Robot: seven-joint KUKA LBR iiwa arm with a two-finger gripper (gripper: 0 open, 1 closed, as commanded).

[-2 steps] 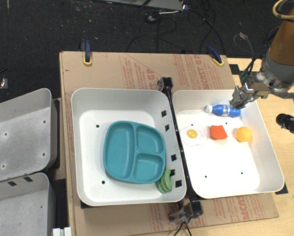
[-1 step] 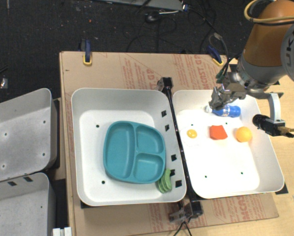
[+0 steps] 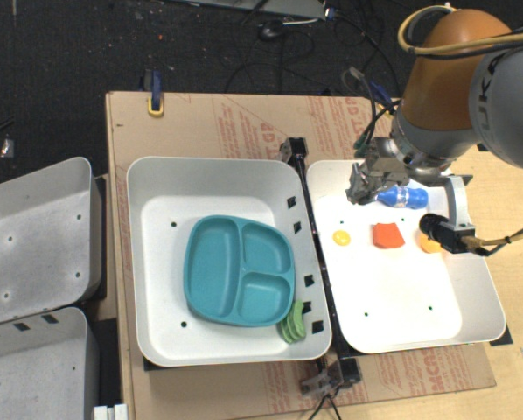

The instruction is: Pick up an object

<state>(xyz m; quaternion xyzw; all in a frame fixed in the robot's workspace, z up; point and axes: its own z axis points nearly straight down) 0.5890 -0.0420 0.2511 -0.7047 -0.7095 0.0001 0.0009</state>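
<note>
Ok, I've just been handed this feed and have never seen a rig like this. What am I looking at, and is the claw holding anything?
This is a single camera fixed above a bench, looking down at a slant. The grey machine with the orange band is a robot arm that reaches in from the view's right, and its claw hangs over the right-hand bin. That bin holds a blue object right beside the claw, a small yellow piece and an orange block. The left-hand bin holds a teal divided plate, with a green thing at its lower edge. I cannot see anything gripped, and the blue object looks to be lying in the bin.
</note>
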